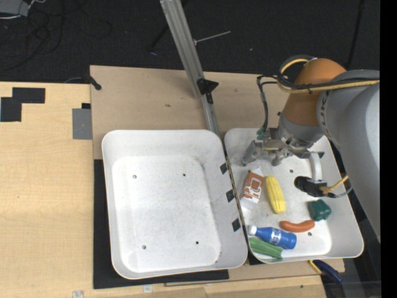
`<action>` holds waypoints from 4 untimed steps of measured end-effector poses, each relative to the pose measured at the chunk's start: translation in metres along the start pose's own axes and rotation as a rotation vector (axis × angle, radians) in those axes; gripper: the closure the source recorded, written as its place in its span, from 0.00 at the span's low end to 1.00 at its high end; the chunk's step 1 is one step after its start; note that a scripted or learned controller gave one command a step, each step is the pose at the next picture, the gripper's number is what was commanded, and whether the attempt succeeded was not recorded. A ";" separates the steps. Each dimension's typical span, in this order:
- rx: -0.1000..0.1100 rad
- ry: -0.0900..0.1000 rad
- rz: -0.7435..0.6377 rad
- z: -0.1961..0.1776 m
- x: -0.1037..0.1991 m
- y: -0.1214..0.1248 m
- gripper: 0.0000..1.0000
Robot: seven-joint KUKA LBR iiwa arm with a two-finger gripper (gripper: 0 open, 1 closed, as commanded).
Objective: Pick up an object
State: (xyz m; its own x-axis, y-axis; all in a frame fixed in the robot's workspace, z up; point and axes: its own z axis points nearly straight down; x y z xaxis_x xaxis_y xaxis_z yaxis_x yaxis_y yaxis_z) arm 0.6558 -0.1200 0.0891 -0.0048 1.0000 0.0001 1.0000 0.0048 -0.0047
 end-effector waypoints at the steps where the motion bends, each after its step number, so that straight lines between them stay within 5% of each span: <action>1: -0.002 0.000 0.001 -0.012 0.000 0.001 1.00; 4: -0.009 -0.001 0.004 -0.171 -0.006 -0.005 1.00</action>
State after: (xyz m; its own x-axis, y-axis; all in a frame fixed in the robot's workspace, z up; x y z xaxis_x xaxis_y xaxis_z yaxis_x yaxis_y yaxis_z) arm 0.6511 -0.1262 0.2603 -0.0009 1.0000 -0.0010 1.0000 0.0009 0.0044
